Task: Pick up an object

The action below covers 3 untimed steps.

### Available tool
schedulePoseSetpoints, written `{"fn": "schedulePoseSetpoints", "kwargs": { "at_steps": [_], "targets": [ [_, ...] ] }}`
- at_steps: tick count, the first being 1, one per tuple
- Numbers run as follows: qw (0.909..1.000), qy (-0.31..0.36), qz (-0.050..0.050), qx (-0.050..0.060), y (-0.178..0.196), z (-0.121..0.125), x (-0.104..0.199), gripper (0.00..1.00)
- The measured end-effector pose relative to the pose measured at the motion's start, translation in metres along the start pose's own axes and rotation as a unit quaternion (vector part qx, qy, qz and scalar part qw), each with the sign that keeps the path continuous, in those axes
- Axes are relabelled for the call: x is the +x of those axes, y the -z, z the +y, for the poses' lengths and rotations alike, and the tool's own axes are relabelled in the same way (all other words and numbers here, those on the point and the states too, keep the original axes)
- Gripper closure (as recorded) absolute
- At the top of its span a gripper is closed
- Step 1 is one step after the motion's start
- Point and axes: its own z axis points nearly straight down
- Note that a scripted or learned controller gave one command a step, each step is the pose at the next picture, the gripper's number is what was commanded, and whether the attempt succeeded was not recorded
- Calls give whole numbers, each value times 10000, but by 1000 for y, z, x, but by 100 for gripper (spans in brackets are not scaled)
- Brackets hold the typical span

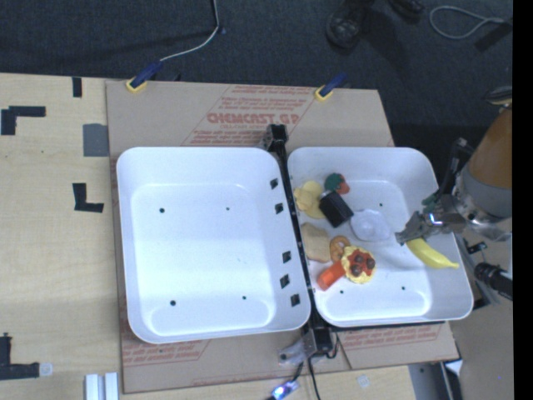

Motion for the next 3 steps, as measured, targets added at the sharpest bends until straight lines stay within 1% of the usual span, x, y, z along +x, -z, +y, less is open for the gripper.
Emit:
{"fn": "schedulePoseSetpoints", "kwargs": {
  "at_steps": [1,2,3],
  "targets": [
    [10000,33,2,-21,-18,84,29,0],
    [9998,66,16,202,-106,147,25,0],
    [10000,22,-20,-87,55,157,51,0]
  ]
}}
